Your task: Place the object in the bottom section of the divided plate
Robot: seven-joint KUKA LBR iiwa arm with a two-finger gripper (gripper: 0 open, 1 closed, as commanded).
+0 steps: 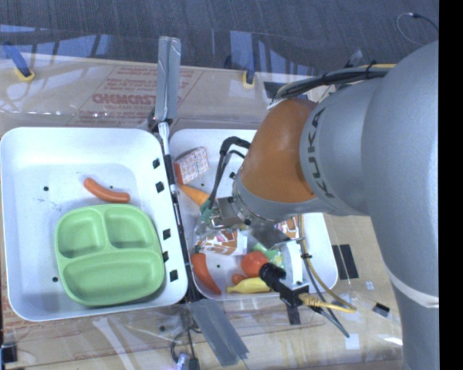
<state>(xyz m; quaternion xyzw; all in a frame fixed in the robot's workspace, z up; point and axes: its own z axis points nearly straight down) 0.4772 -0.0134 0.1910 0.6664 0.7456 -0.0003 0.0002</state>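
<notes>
The green divided plate [106, 254] lies in the left bin [31, 160], toward that bin's near edge, with two small sections on its far side and one wide section on its near side. All three sections show bare green. Just beyond the plate's far rim, apart from it, an orange sausage-like piece [106, 190] rests on the bin floor.

The right bin [191, 139] holds a jumble of small things: a red-and-white packet [191, 163] near its far-left corner, an orange carrot-like piece [194, 195] beside the divider between the bins, a printed packet [218, 242] in the middle, a red pepper-like piece [203, 273] by the near-left corner, a red round piece [253, 263] and a yellow piece [248, 285] along the near edge.

The arm [355, 129] reaches in from the right over the right bin, its orange band [276, 156] above the clutter. The gripper [216, 216] seems to hang low over the printed packet, but the wrist hides it and I cannot tell how far it is open or whether it has anything.

Both bins sit side by side on the tabletop [355, 253].
</notes>
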